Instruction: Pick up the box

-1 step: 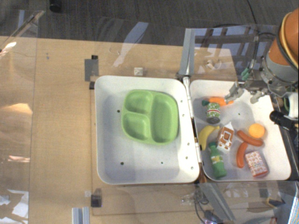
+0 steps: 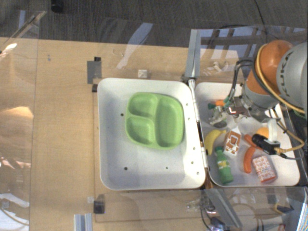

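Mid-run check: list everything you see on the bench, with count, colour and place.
Bins: two, white, side by side.
Divided plate: one, green, left bin.
Banana: one, yellow, right bin, left edge.
Bottle: one, green, right bin, front.
Box: one, white and orange, right bin, middle.
Carton: one, red and white, right bin, front right.
Orange long item: one, beside the carton.
Arm: grey, orange band, over right bin.
Gripper: above the box.
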Robot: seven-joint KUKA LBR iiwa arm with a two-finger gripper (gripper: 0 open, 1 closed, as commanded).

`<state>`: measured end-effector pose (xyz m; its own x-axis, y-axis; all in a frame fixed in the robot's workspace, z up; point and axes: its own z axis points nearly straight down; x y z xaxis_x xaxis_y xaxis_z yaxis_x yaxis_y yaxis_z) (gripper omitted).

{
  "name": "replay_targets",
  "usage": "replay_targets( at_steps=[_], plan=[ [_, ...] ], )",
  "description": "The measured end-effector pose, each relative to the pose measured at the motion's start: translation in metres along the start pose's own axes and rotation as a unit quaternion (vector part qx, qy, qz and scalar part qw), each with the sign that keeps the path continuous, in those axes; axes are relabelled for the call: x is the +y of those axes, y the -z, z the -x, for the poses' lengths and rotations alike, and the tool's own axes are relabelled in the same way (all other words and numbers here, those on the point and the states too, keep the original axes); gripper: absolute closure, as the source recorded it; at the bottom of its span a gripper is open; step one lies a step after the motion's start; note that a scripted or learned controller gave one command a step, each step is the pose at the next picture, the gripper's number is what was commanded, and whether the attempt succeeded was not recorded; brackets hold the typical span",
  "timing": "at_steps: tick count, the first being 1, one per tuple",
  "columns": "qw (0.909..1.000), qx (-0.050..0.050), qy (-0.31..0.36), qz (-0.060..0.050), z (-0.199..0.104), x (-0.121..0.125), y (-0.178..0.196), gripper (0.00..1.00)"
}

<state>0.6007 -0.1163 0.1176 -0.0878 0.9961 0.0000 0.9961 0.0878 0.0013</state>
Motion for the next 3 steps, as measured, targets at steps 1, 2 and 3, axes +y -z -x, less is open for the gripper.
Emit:
replay_targets(
  at_steps=[1,2,3],
  plan=[
    [1.0000,-0.001,0.009,0.001,0.060,0.028,-0.022,0.00],
    [0.9999,0.003,0.010,-0.010,0.094,0.058,-0.028,0.00],
    [0.9999,-0.005,0.011,0.005,0.095,0.064,-0.013,1.00]
  ],
)
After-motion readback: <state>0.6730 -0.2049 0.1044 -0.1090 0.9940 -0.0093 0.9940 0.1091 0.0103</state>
